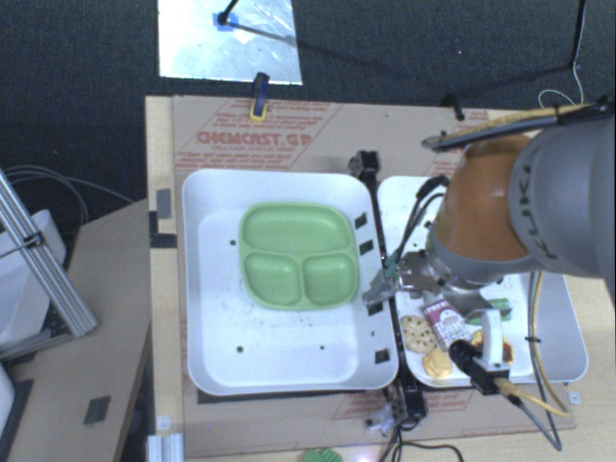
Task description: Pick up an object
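My gripper (pixel 422 279) hangs low over the near left part of the right bin (pixel 570 346), under the grey and orange wrist, which hides most of it. Just below it lie a red and white packet (pixel 445 321), a round brown cookie (pixel 416 332) and a yellow piece (pixel 436 362). A small green item (pixel 499 306) peeks out to the right of the packet. I see nothing held by the gripper.
The left bin (pixel 279 349) holds a green divided plate (pixel 295 255) in its far half. A black divider rail (pixel 377 248) runs between the two bins. The arm covers much of the right bin.
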Motion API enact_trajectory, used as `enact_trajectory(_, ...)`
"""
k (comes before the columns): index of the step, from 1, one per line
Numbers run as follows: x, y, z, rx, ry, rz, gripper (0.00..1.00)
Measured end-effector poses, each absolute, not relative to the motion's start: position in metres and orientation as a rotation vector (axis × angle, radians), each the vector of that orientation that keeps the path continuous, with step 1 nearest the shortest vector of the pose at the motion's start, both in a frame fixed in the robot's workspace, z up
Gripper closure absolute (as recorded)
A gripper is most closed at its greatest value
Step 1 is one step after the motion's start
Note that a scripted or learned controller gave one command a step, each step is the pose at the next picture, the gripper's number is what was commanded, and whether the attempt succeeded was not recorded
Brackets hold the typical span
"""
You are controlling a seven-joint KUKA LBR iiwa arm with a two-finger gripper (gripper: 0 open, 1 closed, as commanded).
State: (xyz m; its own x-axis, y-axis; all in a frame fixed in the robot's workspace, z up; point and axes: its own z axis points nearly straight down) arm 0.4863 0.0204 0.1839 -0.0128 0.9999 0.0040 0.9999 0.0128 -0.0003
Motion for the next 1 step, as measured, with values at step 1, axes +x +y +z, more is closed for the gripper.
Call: enact_trajectory(1, 0.5122, -0.047, 0.1846, -2.228, -2.221, -0.001, 0.0)
